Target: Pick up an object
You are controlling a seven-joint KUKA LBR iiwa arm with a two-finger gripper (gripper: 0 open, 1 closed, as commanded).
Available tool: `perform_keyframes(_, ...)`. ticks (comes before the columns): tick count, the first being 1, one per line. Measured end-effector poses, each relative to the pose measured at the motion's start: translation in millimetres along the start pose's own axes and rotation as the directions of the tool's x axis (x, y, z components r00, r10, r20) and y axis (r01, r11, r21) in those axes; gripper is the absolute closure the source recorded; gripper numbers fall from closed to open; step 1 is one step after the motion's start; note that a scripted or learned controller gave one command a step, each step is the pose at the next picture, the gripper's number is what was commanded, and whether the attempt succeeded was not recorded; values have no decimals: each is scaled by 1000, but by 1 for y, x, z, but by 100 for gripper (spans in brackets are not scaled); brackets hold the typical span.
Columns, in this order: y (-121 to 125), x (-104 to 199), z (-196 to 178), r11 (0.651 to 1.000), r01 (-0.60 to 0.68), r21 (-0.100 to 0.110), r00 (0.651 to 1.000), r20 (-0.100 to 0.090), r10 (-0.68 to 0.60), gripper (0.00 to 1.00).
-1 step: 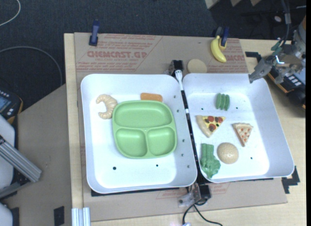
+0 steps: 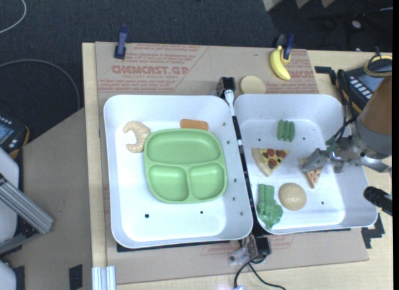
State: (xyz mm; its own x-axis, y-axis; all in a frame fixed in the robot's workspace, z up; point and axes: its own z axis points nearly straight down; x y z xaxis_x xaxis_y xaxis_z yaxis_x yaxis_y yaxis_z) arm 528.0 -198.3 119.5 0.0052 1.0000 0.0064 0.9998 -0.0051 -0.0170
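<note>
My gripper (image 2: 315, 160) hangs low over the right side of the right bin (image 2: 324, 111), with the grey and orange arm reaching in from the right edge. Just below it lies a small pizza slice (image 2: 312, 177); I cannot tell whether they touch. A larger pizza slice (image 2: 270, 159) lies to the gripper's left. Near the bin's front lie a tan bread roll (image 2: 292, 196) and a green leafy piece (image 2: 268, 205). A green ribbed vegetable (image 2: 285, 130) sits toward the back.
The left bin (image 2: 124, 207) holds a green divided plate (image 2: 185, 164), a croissant (image 2: 136, 135) and an orange block (image 2: 194, 124). Behind the bins lie a banana (image 2: 280, 64) and a round tan disc (image 2: 252, 84). A blue clamp (image 2: 121, 42) grips the board's back edge.
</note>
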Motion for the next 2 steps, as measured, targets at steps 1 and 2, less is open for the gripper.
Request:
perform_keyframes(1,-38,39,38,1000,5,-9,1000,2,-5,0)
perform_keyframes(2,28,33,34,1000,8,-23,1000,9,-8,0)
